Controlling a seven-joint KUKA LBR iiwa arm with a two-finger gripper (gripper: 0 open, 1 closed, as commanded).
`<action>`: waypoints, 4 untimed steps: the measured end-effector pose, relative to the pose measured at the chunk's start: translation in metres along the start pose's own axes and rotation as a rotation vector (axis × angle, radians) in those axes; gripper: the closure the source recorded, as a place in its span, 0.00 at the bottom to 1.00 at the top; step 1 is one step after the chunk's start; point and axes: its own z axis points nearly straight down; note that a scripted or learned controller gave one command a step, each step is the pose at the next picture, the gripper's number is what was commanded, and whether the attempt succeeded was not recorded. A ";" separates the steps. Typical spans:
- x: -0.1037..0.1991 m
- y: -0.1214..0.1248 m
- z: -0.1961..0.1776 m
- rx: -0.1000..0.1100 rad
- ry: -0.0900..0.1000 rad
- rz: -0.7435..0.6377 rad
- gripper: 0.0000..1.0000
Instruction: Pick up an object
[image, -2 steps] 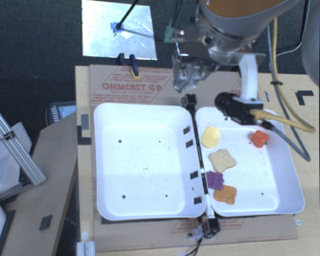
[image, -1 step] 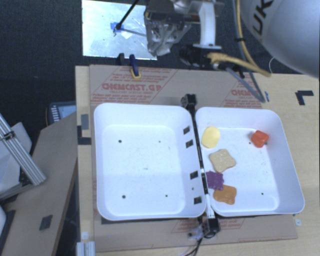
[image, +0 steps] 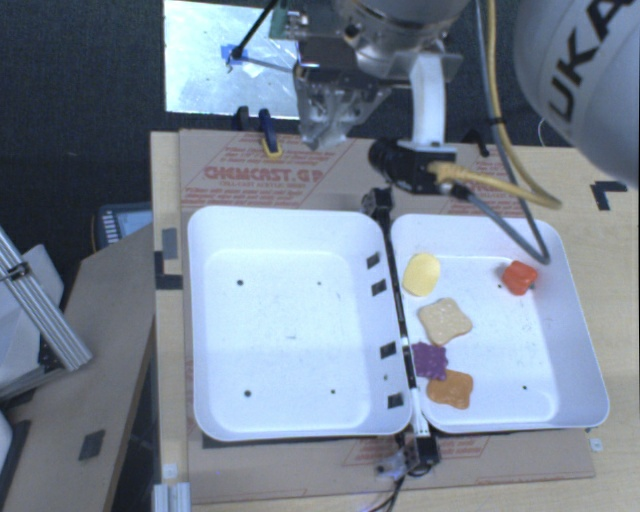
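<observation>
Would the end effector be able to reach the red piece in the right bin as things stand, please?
Probably yes. The red piece lies alone near the right bin's far right corner with nothing over it, and the end effector hangs beyond the bins' far edge.

Robotics lab setting. Grey industrial arm (image: 580, 70) mounted over a plywood bench (image: 170, 180); two white bins (image: 280, 225) clipped together on printed cardboard (image: 260, 172). Loose cables (image: 505, 185), aluminium framing (image: 35, 300) at left, dark carpet floor (image: 80, 110).
</observation>
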 end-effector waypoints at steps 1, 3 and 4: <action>-0.035 -0.053 0.000 0.001 0.000 0.006 1.00; -0.076 -0.078 0.000 -0.001 -0.001 0.011 1.00; -0.009 -0.063 0.001 -0.003 0.001 -0.003 1.00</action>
